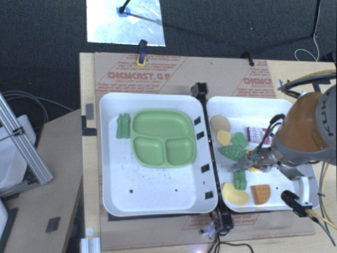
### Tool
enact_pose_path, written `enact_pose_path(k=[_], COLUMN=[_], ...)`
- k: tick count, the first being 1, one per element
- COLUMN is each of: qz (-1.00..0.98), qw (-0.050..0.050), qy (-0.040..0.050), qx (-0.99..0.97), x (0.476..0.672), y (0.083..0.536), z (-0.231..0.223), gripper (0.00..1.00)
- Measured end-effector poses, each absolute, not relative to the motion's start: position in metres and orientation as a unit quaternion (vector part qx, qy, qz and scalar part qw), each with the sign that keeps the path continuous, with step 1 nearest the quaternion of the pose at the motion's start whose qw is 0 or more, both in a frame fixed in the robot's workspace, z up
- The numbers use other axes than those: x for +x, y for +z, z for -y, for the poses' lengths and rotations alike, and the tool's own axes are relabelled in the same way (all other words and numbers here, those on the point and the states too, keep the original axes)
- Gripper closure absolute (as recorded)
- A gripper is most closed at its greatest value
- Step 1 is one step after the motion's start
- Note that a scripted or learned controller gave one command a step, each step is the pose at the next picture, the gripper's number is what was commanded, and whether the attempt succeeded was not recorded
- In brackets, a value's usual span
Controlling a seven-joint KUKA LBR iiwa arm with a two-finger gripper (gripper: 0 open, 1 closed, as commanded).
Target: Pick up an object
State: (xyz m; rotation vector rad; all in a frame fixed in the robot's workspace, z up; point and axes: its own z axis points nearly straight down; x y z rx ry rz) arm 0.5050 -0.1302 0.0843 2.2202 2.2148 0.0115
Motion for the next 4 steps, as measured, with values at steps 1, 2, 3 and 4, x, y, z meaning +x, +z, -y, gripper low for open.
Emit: enact_pose_path(k=[1,2,3,4], qz=[-0.71,-0.708,-0.708,-0.712], qw=[0.005,0.002,0.005,0.003], qy=[0.0035,0.0029,0.0051,0.005], qx=[0.704,0.706,0.706,0.702], x=[0.58,0.59,0.592,0.604], y=[0.088,0.088,0.101,0.191], z=[0.116,0.129,0.129,0.048], gripper=[0.0,0.0,1.0,1.0])
